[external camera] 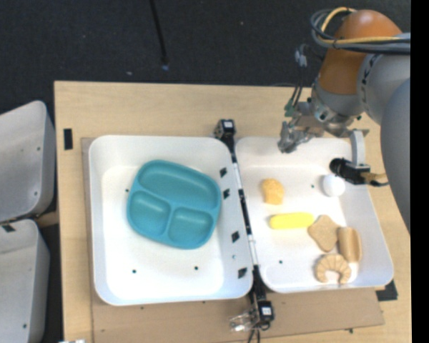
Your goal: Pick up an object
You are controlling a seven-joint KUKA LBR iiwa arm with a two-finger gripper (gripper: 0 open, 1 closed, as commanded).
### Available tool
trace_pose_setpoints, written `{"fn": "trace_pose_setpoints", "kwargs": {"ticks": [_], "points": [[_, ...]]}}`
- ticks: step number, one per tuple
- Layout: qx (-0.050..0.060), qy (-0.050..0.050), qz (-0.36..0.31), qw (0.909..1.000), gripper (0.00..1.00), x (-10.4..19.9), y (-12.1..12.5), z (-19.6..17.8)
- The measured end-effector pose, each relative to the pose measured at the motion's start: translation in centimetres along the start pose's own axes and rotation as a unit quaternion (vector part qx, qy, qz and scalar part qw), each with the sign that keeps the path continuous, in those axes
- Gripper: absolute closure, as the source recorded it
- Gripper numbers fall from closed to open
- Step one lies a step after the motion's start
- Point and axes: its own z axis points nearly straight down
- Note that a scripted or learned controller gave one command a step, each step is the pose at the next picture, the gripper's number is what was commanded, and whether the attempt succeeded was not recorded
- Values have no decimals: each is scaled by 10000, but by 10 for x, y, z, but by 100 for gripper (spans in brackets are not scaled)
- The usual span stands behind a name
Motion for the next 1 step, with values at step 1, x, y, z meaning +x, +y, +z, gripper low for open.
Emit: {"fn": "trace_pose_setpoints", "kwargs": {"ticks": [1], "points": [[-1, -2, -6, 10000, 100, -2, 1, -54]]}}
